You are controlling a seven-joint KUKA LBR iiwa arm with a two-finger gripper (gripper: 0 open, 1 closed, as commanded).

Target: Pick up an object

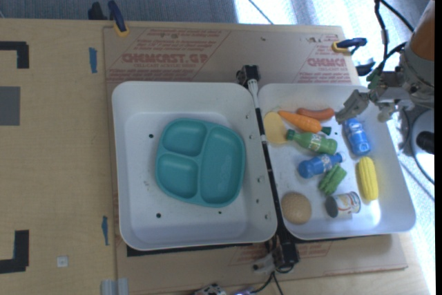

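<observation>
Nothing has been picked up so far, as far as we can judge. The gripper (357,106) hangs at the upper right corner of the right bin (399,217), its grey body reaching in from the right, and we cannot tell from this slanted view whether it is released or clenched; no item sits in it that we can see.

Closest to it lies the blue can (357,136), just below and apparently untouched. A little to the left we see the red sausage (315,112) and the carrot (302,121) lying side by side, with the green bottle (313,141) under them and a pale yellow piece (274,127) against the bin's left wall. Further down lie the blue bottle (319,165), the green pods (333,179), the corn cob (367,178), a small tin (344,204) and a tan round item (296,207). All of these rest on the bin floor.

Beyond the shared wall, the left bin (131,169) holds 1 teal divided plate (201,162) and none of the small items.

So we judge the task barely begun: the descent, the closing on 1 item and the lift are all left. The blue can looks like the likeliest target, given how near the gripper it is, though that is our guess.
</observation>
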